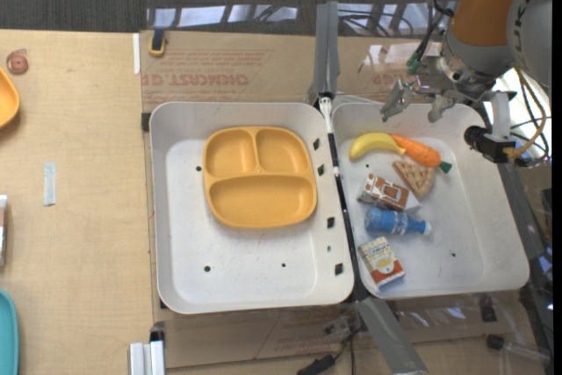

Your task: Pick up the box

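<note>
Two boxes lie in the right bin (479,233). A small brown and white carton (386,191) lies flat near the bin's middle left. A yellow and white juice box (381,262) rests at the front left corner. My gripper (414,108) hangs over the bin's back edge, above and behind the banana (376,144). Its two fingers stand spread apart, open, with nothing between them. It is well clear of both boxes.
An orange carrot (417,151), a tan wedge of toast (415,177) and a blue bottle (395,223) crowd around the brown carton. A yellow divided plate (260,176) sits in the left bin (176,259). The right bin's right half is bare.
</note>
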You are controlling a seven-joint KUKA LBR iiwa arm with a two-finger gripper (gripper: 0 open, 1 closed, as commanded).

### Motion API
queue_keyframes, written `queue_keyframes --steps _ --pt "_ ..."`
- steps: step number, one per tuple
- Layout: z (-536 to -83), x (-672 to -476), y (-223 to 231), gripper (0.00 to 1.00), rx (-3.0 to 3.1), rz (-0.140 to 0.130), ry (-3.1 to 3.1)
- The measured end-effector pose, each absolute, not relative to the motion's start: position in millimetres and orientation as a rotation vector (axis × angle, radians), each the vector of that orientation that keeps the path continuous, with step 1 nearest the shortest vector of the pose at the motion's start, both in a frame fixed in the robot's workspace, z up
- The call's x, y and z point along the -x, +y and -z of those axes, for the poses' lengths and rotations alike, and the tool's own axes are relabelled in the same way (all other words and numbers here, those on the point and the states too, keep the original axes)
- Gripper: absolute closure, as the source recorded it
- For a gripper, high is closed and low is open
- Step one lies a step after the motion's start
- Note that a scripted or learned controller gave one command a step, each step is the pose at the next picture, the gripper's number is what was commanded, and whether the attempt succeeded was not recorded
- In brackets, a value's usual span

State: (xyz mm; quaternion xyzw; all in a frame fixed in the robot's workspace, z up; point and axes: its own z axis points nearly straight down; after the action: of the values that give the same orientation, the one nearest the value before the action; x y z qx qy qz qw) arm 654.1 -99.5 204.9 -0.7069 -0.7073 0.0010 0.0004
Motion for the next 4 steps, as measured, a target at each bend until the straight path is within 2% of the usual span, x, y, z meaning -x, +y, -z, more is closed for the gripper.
queue_keyframes --steps 1,2,3,4 --pt "-100.3 -599.4 -120.6 0.0 2.044 0.011 -2.405" --pt "-134.0 -480.1 -107.7 0.0 2.182 0.008 -2.269" --pt "-90.1 -538.8 -136.2 0.0 2.315 -0.004 -2.121" --pt "-90.9 -570.3 -109.3 0.0 2.313 -0.003 -2.125"
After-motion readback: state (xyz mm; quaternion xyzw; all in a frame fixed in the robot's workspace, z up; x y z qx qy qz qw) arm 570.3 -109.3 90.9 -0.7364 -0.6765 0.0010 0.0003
